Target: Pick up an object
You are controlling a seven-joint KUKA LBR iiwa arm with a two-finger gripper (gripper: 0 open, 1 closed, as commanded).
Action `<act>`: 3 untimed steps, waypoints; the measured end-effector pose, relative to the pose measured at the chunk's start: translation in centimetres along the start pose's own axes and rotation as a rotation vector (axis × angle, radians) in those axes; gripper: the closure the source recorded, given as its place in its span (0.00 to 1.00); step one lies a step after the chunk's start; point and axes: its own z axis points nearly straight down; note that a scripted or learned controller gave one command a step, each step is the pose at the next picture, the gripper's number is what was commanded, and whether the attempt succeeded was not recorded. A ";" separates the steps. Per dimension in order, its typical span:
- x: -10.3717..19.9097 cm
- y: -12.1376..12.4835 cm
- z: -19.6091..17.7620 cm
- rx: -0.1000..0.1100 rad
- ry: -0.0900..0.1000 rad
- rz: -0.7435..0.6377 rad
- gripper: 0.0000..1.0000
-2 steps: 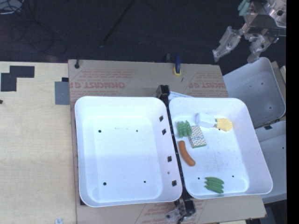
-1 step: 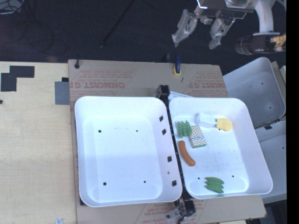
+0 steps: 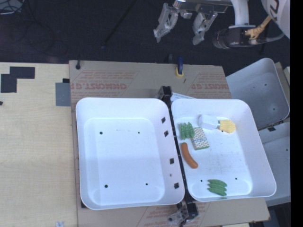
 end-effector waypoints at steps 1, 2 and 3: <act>10.7 -1.8 0.0 0.001 0.001 -0.005 0.00; 10.4 -1.7 -0.9 0.005 -0.003 -0.002 1.00; 5.6 -10.0 2.6 0.008 -0.003 0.009 1.00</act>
